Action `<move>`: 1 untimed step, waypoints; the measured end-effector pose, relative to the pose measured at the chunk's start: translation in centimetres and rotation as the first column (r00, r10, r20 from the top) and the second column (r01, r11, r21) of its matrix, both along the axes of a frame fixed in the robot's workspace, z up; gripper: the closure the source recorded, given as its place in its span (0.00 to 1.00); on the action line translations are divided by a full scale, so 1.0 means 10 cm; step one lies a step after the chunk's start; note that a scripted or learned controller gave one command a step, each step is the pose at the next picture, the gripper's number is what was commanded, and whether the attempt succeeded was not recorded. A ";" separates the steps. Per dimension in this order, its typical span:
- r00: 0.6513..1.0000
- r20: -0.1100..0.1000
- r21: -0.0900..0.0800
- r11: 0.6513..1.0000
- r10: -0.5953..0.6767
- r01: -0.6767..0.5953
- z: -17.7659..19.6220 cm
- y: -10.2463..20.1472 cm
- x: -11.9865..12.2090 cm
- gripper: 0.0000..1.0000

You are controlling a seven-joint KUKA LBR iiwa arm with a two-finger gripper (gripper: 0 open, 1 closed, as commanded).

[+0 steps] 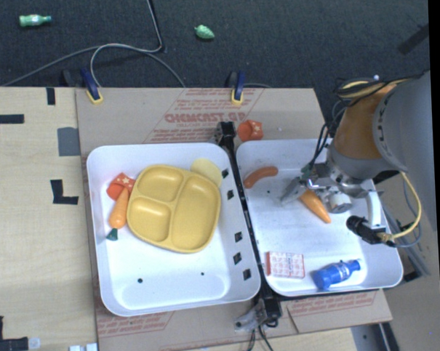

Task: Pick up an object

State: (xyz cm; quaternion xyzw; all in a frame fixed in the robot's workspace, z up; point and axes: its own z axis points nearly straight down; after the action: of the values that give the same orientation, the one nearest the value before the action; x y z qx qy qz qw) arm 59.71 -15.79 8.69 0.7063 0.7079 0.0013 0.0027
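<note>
Blue bottle (336, 273) near front edge of right bin (295, 219); red-printed card (285, 264) beside it, print unreadable. Orange carrot (316, 205) mid-bin, touching gripper (306, 188); finger state: cannot tell. Cardboard (203, 114) behind reads "CHEMCAST".

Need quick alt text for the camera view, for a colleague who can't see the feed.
The gripper is down in the right bin, at an orange carrot near a sausage, with a blue bottle at the front. The left bin holds a yellow tray.
</note>
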 end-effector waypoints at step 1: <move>1.000 0.001 -0.001 1.000 0.000 0.000 0.10 -0.01 0.00 1.00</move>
State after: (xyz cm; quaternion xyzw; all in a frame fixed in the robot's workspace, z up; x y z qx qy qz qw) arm 59.72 -15.86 9.72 0.7065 0.7077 0.0012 0.0036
